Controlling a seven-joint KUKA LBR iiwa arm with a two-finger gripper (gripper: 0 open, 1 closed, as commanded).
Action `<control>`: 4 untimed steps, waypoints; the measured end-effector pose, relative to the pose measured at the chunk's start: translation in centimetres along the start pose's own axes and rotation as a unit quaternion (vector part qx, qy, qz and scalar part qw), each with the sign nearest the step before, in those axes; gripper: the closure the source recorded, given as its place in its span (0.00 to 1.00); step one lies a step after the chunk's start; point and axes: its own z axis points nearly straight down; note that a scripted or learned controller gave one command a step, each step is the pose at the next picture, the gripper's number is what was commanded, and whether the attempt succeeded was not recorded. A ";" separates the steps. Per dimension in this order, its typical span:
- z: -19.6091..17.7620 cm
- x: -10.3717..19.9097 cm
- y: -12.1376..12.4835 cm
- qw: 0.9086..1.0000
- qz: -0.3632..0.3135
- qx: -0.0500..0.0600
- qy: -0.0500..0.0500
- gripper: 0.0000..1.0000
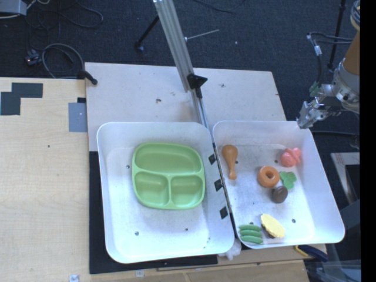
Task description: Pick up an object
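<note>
The right bin (317,175) holds several toy foods: an orange drumstick (230,158), an orange donut (268,176), a pink piece (291,156), a green leafy piece (288,178), a dark brown piece (279,194), a yellow piece (272,225) and a green pea pod (251,234). My gripper (308,117) hangs at the far right, above the right bin's back right corner and apart from every object. Nothing shows between its fingers.
The left bin (111,187) holds a light green divided plate (168,175). A metal bar (179,46) slants from the top centre down to the wall between the bins. Wooden bench surface lies to the left.
</note>
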 end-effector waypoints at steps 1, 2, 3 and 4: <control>-3.2 -0.1 0.1 1.000 0.000 0.001 0.000 1.00; -1.3 4.9 -1.2 1.000 -0.001 0.005 0.002 1.00; -0.2 9.9 -1.6 1.000 -0.001 0.004 0.002 1.00; -0.6 15.4 -2.8 1.000 -0.002 0.004 0.002 1.00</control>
